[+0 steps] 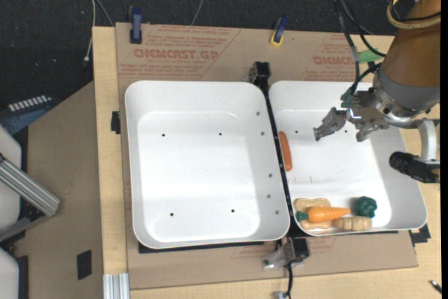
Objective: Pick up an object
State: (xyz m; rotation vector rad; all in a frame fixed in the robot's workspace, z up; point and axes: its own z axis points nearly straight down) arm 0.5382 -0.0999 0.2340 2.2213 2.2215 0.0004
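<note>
So here's my pincer [346, 127] hanging over the right bin [392, 171], up near its far half, toward the right side. My two fingers [327, 128] are spread apart with nothing between them, so I'm released and carrying zilch. One finger points left toward the middle of the bin, the other sits closer to my wrist.

The stuff I could grab is all in that same right bin, and none of it is under me. There's a little pile huddled in the near corner, against the front wall: an orange carrot [327, 214] lying on its side, a pale tan piece [309, 205] just behind it on the left, another beige lumpy thing [352, 223] touching the carrot's front edge, and a dark green round object [365, 206] at the right end of the heap. They're all basically touching each other. I can't tell exactly what the tan bits are, too small.

Then there's a skinny orange-red stick thing [285, 150] lying lengthwise along the bin's left wall, right by the divider where the two bins meet. It's well apart from the pile and off to the left of my pincer.

The left bin [140, 150] sits beside it on the bench [105, 80].
</note>
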